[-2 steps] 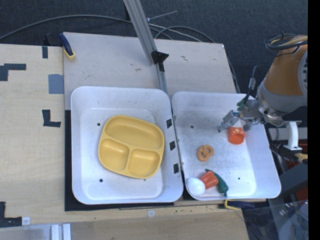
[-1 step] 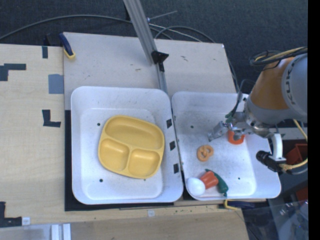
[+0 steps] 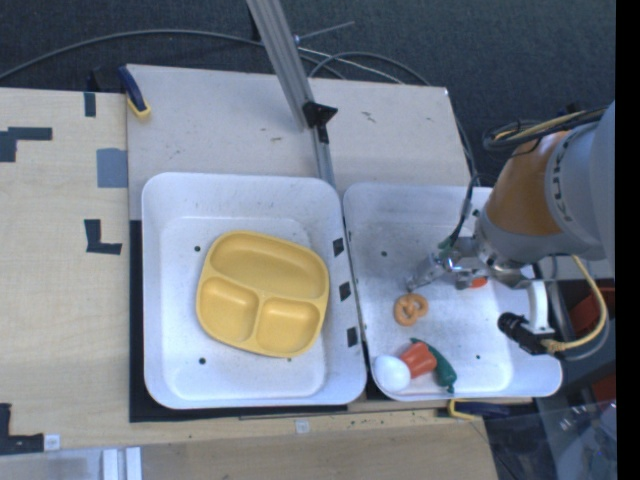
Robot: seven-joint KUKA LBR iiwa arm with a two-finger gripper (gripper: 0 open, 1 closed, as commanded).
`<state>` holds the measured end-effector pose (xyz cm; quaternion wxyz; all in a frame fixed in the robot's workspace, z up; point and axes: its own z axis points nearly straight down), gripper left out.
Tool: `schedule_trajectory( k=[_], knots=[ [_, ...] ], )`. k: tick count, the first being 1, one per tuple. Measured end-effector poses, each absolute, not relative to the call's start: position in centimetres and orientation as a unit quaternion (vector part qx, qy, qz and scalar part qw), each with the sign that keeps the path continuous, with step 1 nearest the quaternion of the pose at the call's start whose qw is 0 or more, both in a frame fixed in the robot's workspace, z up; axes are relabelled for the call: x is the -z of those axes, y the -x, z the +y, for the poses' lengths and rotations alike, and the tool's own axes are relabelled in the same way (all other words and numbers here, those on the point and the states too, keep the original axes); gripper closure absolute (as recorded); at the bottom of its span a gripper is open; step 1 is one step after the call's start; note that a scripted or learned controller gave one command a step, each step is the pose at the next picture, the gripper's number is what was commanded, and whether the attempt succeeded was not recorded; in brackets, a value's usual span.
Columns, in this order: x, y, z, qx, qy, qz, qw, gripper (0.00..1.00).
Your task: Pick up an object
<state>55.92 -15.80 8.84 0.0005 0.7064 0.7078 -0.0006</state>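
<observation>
So the hand (image 3: 425,280) was low in the right bin (image 3: 375,218), just above the little pretzel (image 3: 410,309); can't tell how it was set. Looked like the approach step, nothing grabbed yet. Next it'd need to drop straight onto the pretzel. It's roundish, no real long axis.

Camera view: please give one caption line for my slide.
The claw hovers above a pretzel in the right bin; a yellow divided plate lies in the left bin.

bench (image 3: 230,128) | two white bins side by side (touching): left bin (image 3: 155,268); right bin (image 3: 400,218)
</observation>
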Motion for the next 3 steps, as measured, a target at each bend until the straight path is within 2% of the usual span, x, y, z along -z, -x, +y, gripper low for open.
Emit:
schedule_trajectory(
  k=[1, 2, 3],
  knots=[
    [-9.9, -55.9, -15.7, 0.0003, -0.706, 0.708, 0.000, 1.00],
    [-14.6, -56.8, -15.3, -0.0009, -0.706, 0.708, 0.001, 1.00],
    [-19.1, -56.4, -15.6, -0.0008, -0.707, 0.708, 0.001, 1.00]
  ],
)
